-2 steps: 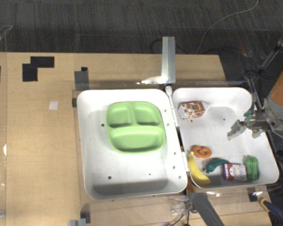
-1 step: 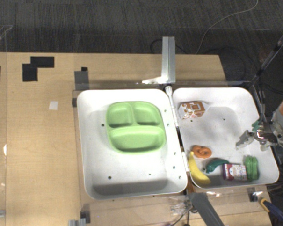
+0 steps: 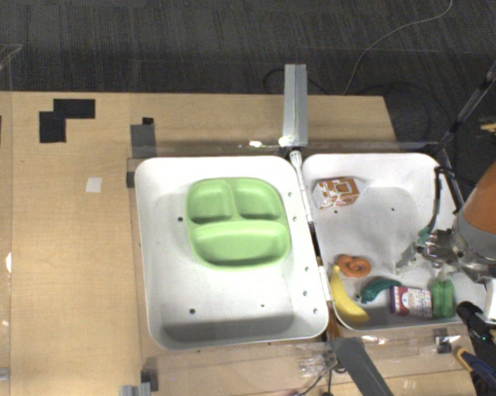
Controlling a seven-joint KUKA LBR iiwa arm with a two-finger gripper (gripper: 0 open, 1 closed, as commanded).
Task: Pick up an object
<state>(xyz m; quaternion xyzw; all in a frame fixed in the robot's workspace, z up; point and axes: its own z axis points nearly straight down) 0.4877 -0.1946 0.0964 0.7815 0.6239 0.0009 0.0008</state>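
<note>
Camera view puts the likely targets in a tight cluster at about six o'clock in the right-hand shallow white plastic bin point(image 3: 411, 174): a curved yellow banana point(image 3: 346, 295) against the divider wall, an orange ring-shaped doughnut toy point(image 3: 354, 266) just beside its upper end, and a green-capped bottle with a red-and-white label point(image 3: 407, 298) lying on its side along the near wall. With the three packed so close, a descent on any one of them could clip a neighbour and knock it aside, and the bottle, being round and lying flat, may roll away from a pinch or jam against the bin wall. A flat red-and-white printed packet point(image 3: 336, 192) lies well apart at eleven o'clock in that bin; it looks too thin to grasp easily.

The grey arm with its orange band point(image 3: 488, 211) enters at three o'clock, its wrist low over the right bin's edge. Its two-finger gripper point(image 3: 427, 251) points toward the bin's middle, near the bottle's green cap but apart from it. Whether its tips are spread or closed I cannot tell.

A green moulded three-compartment tray point(image 3: 236, 221) lies in the left-hand white bin point(image 3: 166, 303).
</note>
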